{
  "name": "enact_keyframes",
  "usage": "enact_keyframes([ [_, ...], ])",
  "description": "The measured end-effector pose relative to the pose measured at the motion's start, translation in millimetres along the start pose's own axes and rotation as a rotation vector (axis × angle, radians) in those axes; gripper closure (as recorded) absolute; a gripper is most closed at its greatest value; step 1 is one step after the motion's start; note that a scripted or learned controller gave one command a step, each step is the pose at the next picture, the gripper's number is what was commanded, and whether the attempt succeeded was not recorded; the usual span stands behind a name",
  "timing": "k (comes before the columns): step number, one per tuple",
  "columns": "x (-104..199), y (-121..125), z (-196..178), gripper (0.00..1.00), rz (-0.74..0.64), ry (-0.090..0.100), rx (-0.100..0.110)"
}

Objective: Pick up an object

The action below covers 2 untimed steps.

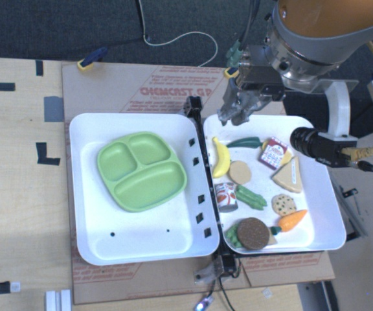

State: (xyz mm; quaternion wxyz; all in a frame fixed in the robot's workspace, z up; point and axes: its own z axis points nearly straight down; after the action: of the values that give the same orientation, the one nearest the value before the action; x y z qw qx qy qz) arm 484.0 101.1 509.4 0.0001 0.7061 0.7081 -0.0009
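Hand [237,113]: hovers over the far left corner of the right bin [322,180], gripping nothing; whether it is wide or narrow cannot be told from here. Contents below, all loose toy food: banana [221,157] and green pepper [243,142] nearest the hand; round cracker [240,172], can [225,197], cheese wedge [289,175], carrot [293,220]. Left bin [89,173]: green divided plate [141,170]. Risk, as judged: pieces lie crowded, so a descent could clip the bin wall or knock a neighbour aside.
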Motion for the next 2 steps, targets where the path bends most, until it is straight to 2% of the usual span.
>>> enact_keyframes([
  [1,0.4,0.3,-9.6,1.00,-0.001,0.000,0.001],
  [2,54.2,48.0,16.3,1.00,-0.001,0.001,0.000],
])
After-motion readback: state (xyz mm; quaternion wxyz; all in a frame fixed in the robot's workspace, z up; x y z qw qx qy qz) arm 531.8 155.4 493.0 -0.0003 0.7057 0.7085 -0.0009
